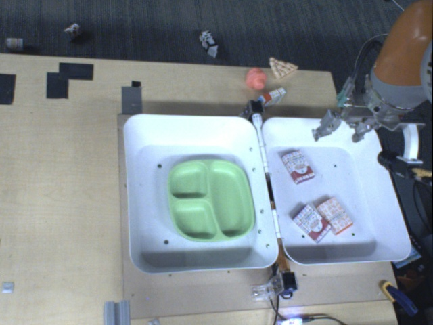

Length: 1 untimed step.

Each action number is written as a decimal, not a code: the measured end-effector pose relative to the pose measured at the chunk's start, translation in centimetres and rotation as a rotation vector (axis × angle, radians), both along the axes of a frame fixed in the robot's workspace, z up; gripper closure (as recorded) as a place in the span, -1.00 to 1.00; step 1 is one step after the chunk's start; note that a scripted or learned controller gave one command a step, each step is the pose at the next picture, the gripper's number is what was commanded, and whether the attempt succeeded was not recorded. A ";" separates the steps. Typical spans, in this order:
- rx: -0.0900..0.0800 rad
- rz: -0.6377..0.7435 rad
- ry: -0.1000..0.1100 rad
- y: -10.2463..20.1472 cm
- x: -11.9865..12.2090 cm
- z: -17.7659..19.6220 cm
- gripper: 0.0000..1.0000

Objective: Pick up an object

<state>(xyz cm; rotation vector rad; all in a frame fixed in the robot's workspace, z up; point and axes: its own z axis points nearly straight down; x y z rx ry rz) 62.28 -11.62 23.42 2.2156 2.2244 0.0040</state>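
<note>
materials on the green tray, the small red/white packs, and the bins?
Green divided tray: likely moulded plastic, matte, with soft rounded compartment edges. Three red and white packs: look like printed paper or foil wrappers, too small to tell. White bins: smooth plastic-looking shells, slight sheen.

Arm (pixel 406 53) cut off at right edge, floor bits (pixel 208 43) too small to identify
</note>
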 end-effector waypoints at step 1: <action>-0.001 -0.001 -0.008 -0.6 -3.1 -13.6 -1.00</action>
